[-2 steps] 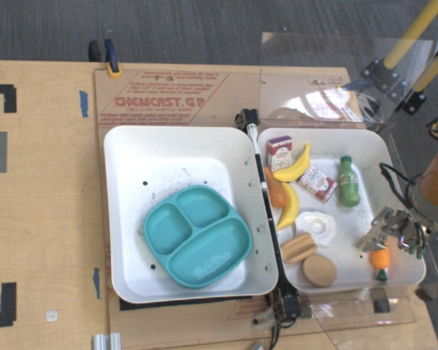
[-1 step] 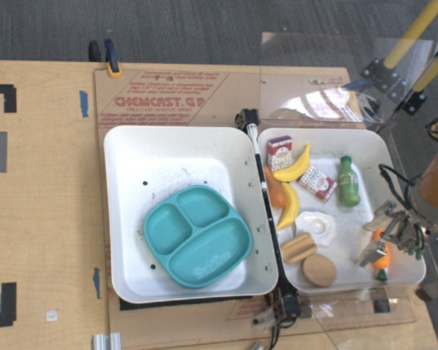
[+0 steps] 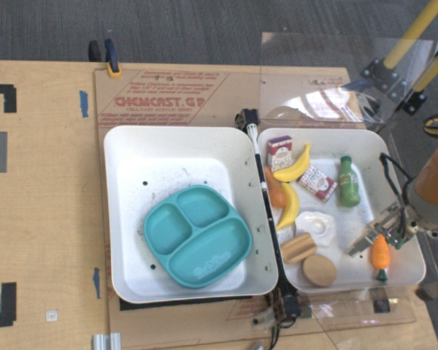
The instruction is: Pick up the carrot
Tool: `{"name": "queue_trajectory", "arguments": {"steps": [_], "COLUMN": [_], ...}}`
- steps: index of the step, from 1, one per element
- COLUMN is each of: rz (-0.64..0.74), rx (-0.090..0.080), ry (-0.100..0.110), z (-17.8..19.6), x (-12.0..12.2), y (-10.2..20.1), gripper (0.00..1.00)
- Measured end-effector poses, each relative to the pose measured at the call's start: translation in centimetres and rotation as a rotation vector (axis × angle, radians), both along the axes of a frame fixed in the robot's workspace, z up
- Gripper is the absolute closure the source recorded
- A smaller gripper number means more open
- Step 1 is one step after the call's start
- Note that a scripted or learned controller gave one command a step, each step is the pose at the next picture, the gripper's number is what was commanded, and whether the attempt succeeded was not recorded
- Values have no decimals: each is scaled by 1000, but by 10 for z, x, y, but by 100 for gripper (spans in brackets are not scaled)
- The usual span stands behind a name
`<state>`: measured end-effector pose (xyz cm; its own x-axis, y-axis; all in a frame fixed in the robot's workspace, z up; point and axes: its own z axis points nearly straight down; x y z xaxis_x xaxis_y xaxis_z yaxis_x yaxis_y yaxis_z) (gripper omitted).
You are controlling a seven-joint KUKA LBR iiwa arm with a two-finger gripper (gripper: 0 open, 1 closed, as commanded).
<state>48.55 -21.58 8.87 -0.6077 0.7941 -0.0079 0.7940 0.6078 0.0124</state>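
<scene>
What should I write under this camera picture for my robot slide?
The gripper reaches the carrot at the right bin's edge; a teal plate waits in the left bin.

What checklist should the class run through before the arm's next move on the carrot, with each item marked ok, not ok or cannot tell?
1. Carrot located, at the right-hand bin's right edge: ok.
2. Tool positioned at the carrot, directly above its orange end in the camera view: ok.
3. Carrot actually gripped by the tool: cannot tell; that area is too small and cluttered.
4. Space around the carrot free of neighbours; the green bottle and round brown piece lie apart: ok.
5. Carrot lifted off the bin floor: cannot tell.
</scene>
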Motion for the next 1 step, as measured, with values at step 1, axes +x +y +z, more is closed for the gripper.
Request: {"name": "queue_trajectory", "arguments": {"steps": [1], "rz": [-1], "rx": [-13], "ry": [-18], "z": [13], "x": [4], "y": [-3], "gripper": [100]}}
